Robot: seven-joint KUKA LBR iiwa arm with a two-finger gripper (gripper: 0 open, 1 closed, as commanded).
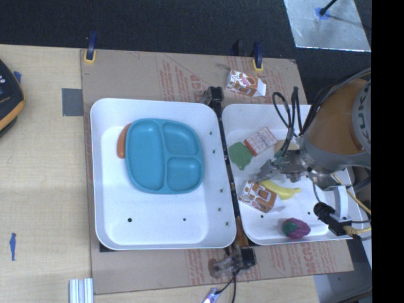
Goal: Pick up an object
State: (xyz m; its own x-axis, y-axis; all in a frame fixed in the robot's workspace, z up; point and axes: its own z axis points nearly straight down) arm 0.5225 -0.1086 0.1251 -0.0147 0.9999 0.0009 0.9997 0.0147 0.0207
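1. Banana point(282, 190), yellow, lying in the right bin point(252, 232) just below the gripper point(273, 167); lower edge of the arm's wrist over its right end.
2. Gripper low over the middle of the right bin, pointing left; fingers too dark and blurred against the bin floor to tell whether spread or pressed together, nothing clearly between them.
3. Small printed packet point(258, 196), white with red-brown markings, just left of the banana and touching or nearly touching it.
4. Green flat piece point(240, 154) up and left of the gripper, near the bin's left wall.
5. Second printed packet point(261, 140) beside the green piece, toward the bin's upper middle.
6. Purple and green object point(295, 228) near the bin's front wall, well below the banana.
7. Grey arm point(334, 134) with orange band entering from the right, black cables looping above the wrist.
8. Left bin point(104, 169) alongside, holding a blue divided plate point(165, 155) with an orange object point(120, 142) tucked at its left edge.
9. Third printed packet point(245, 84) outside the bins on the cardboard sheet point(158, 74), above the right bin.
10. Cardboard clamped to the bench point(38, 201).
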